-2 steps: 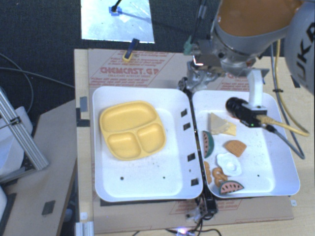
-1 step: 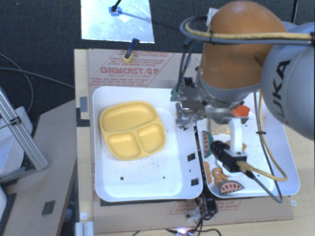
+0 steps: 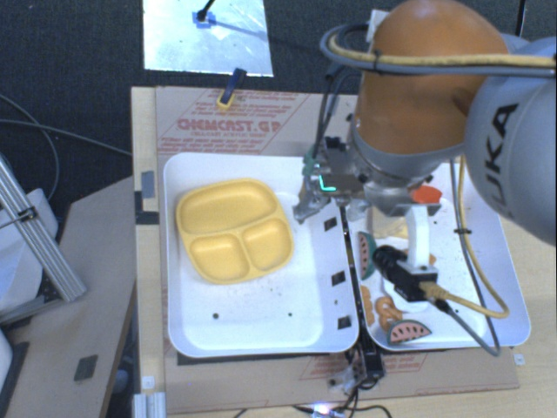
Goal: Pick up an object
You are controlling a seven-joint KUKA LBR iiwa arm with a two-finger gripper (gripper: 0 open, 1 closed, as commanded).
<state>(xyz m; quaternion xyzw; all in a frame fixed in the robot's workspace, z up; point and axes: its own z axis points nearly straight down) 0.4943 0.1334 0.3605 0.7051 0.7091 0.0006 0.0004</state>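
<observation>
Matt yellow plastic tray; smooth white plastic bin.

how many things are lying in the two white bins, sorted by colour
yellow three-compartment plastic plate: 1
red-and-green watermelon-slice toy: 1
dark green slice-shaped toy: 1
small orange-brown toy pieces: 2
Total: 5 in plain sight. The grey arm covers part of the right bin, so more may lie beneath.

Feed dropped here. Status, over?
Gripper over left bin, beside yellow divided plate. Watermelon slice lies in right bin. Arm overhangs right bin.
</observation>
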